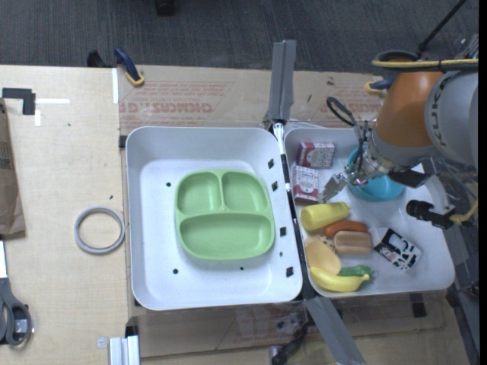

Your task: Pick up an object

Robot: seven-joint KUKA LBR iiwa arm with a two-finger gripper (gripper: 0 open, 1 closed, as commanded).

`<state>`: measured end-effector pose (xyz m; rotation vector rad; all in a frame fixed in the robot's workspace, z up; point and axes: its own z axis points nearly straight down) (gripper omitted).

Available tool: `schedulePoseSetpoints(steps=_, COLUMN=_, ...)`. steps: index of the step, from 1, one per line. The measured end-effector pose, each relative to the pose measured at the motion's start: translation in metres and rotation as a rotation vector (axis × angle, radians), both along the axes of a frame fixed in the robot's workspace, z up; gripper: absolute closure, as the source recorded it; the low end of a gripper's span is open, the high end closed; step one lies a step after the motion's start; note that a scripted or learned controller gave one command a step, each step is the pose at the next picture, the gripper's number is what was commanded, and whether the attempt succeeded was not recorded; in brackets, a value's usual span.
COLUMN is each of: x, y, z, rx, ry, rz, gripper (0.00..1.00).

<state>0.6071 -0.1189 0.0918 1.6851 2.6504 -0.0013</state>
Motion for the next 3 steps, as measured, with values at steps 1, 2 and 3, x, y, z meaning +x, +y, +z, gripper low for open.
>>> schedulePoseSetpoints(steps=1, x=0.042, y=0.039, z=0.099, rx=0.000, ry=0.000, rz=0.053, gripper=0.00)
schedulePoseSetpoints(steps=2, x=-0.035, y=0.001, z=0.041, rx=0.002, ry=0.003, rz=0.207, gripper=0.00)
schedulePoseSetpoints(steps=3, x=0.007, y=-0.033, z=0.022, rx=0.002, ry=0.002, rz=0.167, gripper=0.00)
